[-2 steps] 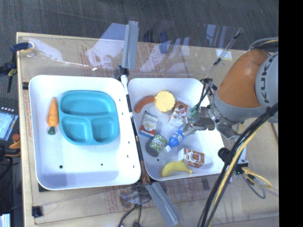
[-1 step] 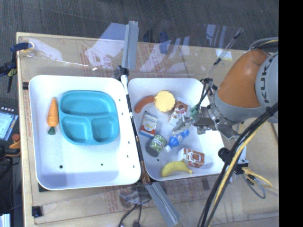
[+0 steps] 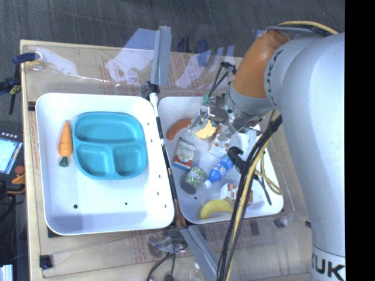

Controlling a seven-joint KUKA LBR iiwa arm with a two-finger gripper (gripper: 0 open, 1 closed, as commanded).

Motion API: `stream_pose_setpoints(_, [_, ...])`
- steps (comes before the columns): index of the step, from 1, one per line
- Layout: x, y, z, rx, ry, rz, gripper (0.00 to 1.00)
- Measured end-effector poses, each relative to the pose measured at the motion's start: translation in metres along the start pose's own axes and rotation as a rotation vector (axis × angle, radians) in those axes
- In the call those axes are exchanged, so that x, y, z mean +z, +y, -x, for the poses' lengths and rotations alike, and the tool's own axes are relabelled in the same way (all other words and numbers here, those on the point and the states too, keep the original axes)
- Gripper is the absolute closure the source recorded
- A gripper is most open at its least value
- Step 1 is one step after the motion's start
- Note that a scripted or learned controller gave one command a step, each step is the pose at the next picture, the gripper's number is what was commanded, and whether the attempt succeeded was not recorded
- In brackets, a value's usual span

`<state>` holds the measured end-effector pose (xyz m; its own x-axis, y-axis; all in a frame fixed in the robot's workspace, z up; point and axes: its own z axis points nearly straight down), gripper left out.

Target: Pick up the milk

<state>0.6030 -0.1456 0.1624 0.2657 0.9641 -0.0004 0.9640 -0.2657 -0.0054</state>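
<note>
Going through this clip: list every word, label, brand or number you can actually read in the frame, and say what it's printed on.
"KU": dark letters on the grey arm's base, cut off by the frame edge.
Milk carton: printed label, too small to read.
Blue bottle: label blurred, unreadable.
Can: label unreadable.
Red printing on the bench's cardboard: too faint to read.
Screen at the left edge: unreadable.

Grey arm (image 3: 310,127) with orange wrist band (image 3: 258,63), black and yellow cables (image 3: 246,180), lettering "KU" near its base.
</note>
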Motion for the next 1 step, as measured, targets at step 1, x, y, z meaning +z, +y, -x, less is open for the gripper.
stream_pose_setpoints(1, [0.0688,-0.0303,-0.0158,-0.097,0.000,-0.002,0.00])
